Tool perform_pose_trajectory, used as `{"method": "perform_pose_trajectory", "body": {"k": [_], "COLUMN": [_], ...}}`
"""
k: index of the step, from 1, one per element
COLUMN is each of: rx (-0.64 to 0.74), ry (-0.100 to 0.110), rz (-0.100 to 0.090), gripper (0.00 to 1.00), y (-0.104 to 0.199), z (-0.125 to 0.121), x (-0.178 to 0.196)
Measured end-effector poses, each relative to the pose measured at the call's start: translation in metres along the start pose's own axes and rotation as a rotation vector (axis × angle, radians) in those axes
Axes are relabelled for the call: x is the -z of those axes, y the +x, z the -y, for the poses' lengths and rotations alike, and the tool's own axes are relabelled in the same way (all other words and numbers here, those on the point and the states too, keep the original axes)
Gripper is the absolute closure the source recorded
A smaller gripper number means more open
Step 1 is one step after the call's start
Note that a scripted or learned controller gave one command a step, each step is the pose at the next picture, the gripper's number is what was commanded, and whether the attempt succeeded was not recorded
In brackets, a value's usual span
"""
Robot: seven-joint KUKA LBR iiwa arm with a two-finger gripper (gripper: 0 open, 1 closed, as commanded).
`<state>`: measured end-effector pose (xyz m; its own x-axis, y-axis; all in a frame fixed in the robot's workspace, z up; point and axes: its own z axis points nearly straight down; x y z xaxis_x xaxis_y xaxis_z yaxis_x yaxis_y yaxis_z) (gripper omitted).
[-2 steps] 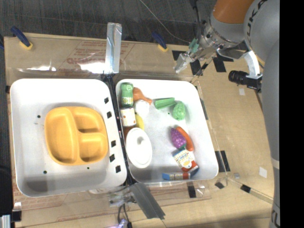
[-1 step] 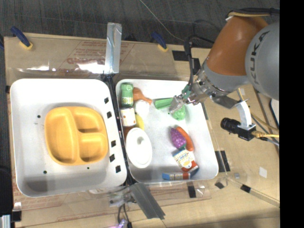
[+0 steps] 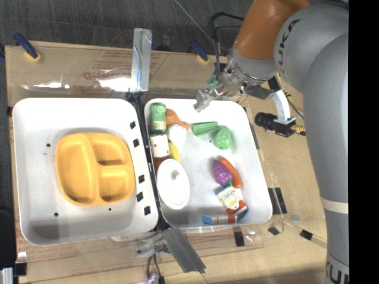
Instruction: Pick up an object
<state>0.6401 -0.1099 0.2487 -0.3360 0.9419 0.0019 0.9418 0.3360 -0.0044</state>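
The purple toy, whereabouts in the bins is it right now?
In the camera view, the purple toy lies in the right bin, toward its right wall, against an orange piece, below the green toy and above the small carton.

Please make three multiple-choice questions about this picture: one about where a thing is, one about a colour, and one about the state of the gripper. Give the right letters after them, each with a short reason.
1. Where does the yellow divided tray lie?
A. in the left bin
B. in the right bin
C. on the bench outside the bins

2. What colour is the round lid in the right bin?
A. red
B. white
C. black

3. Where is the gripper now?
A. above the far rim of the right bin, nothing between its fingers
B. low over the yellow tray
C. holding the green bottle

Answers:
1 A: the tray sits in the middle of the left bin.
2 B: the lid is white like the bin floor.
3 A: it hangs at the top edge of the right bin, and the green bottle lies in the bin apart from it.
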Motion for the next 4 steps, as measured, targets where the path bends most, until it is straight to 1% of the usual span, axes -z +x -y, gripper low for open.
{"method": "perform_pose_trajectory", "body": {"k": [1,2,3,4], "rx": [-0.258,-0.547,-0.745,-0.876], "ry": [-0.003,-0.002,0.001,-0.001], "rz": [0.002,0.002,0.0,0.0], "gripper": [1.0,1.0,1.0,1.0], "y": [-0.016,-0.018,0.004,-0.052], "z": [-0.012,-0.011,0.086,0.085], "x": [0.027,0.029,0.018,0.064]}}
